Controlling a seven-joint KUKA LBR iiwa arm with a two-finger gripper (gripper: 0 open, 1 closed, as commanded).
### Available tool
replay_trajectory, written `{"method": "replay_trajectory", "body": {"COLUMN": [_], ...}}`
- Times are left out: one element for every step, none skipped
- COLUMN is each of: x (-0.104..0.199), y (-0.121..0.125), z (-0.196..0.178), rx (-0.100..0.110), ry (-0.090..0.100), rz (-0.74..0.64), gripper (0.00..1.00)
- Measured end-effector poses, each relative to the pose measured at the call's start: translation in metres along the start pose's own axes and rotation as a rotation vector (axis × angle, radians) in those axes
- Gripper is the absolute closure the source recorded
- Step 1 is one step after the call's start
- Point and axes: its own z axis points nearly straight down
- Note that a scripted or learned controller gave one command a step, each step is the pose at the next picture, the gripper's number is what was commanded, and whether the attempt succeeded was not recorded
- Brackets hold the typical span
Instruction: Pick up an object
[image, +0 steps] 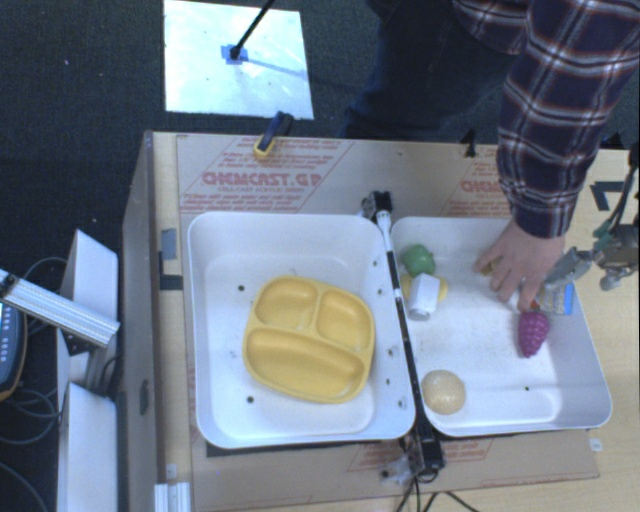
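Pincer (572, 268) of mine sits at the far rt side of the right bin (575, 400), low over its floor, w/ the wrist reaching in across the bin's rt rim. Can't tell if it's spread or pressed together; it's too small and blurred, and I see nothing clearly pinched in it.

Room is tight. A person's hand (515, 265) in a plaid sleeve comes down from the top and rests in the same bin, just beside the pincer on its left. A small blue piece (562, 298) lies right under the pincer.

Closest thing to pick is the purple fruit (533, 332): bumpy, oval, standing a bit on end, just below the pincer and near the rt wall. Bare white floor lies open to its left and below it.

Other bits in this bin:
- green lump (418, 260), top left, near the shared middle rim
- white cup (425, 296), w/ yellow at its edge, just below the lump
- tan ball (443, 390), bottom left, well apart from the fruit

The left bin (215, 300) holds a yellow plate (310, 338) w/ three sections, lying flat. Both bins sit on the worktop (300, 175), touching along the middle.
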Motion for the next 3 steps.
{"method": "replay_trajectory", "body": {"x": [-0.003,0.068,0.109], "y": [0.062,0.111,0.104], "z": [0.171,0.176,0.189], "rx": [0.006,-0.001,0.0], "ry": [0.003,0.003,0.0], "rz": [-0.001,-0.002,0.0], "gripper": [0.0,0.0,0.0]}}
